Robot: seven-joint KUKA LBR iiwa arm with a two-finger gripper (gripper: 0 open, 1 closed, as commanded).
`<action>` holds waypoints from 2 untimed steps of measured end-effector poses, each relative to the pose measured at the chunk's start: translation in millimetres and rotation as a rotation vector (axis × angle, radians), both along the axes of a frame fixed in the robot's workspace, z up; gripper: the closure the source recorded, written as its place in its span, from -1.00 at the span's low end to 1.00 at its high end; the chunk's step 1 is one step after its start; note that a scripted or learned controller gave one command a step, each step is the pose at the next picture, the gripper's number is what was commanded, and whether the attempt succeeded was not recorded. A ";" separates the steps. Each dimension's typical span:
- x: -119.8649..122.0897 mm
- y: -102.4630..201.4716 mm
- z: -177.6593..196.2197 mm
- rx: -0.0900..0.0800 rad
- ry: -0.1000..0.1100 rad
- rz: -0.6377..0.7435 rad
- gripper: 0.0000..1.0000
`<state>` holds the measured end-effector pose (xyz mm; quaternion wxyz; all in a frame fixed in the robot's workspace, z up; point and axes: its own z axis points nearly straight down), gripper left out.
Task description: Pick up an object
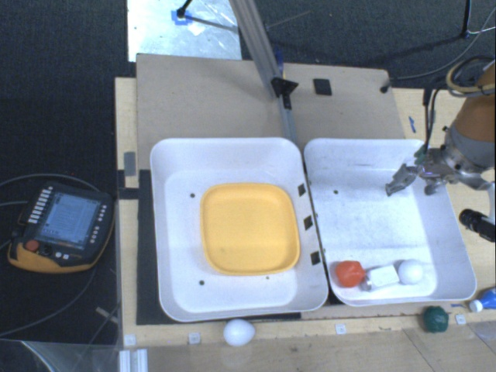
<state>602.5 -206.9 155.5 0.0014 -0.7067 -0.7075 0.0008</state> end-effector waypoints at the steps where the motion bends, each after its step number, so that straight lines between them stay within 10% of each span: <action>1: -5.9 -1.9 -60.7 0.000 0.001 -0.001 -1.00; 2: -5.5 -1.9 -65.0 -0.002 -0.004 -0.001 -1.00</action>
